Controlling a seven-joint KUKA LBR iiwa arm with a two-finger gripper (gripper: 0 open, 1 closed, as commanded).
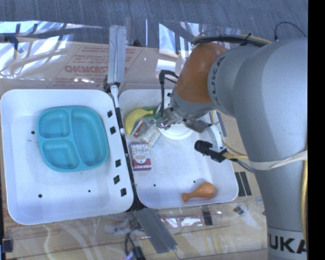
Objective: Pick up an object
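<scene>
Two white bins sit side by side on the surface; left bin (21, 199) carries a teal divided plate (72, 137), three compartments, lying flat toward the bin's upper half; right bin (168, 191) carries the clutter; grey arm (260, 107) with orange band (197, 72) reaches in from the right and bends down over the right bin's upper part; hand (163, 122) sits low at the bin's upper-left area, just above a small crinkled packet (147, 131); whether the hand is released or clenched, cannot tell, its tips are hidden under the wrist and blur into the packet; yellow banana-like item (134, 116) lies just left of the hand, touching the packet's upper edge, with a bit of green (149, 111) beside it; white round dish (179, 131) partly under the wrist; red-and-white small box (141, 156) lies below the packet, near the divider between bins; orange-brown drumstick toy (199, 192) lies near the right bin's lower edge, well apart from the hand; black cable connector (208, 149) hangs off the arm over the bin's right side.
</scene>
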